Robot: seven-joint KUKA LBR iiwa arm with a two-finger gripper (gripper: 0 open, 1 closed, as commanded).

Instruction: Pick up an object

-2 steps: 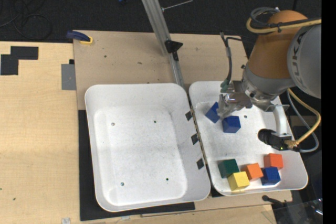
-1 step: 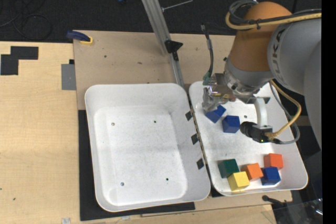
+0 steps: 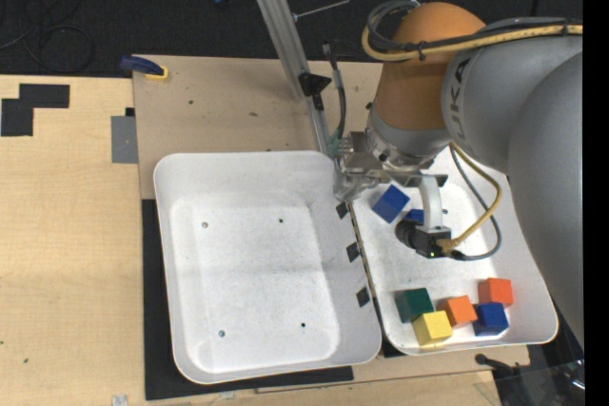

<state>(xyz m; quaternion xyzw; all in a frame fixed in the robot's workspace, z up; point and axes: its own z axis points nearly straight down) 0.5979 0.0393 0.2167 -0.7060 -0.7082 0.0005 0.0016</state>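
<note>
White left bin sits bare on the desk | right bin: blue cube tilted up top, looks pinched in the pincer | probably light, stiff, slick-sided, so flat opposite faces are the spot to hold | green, yellow, orange cubes near the front

High slanted view over both bins
</note>
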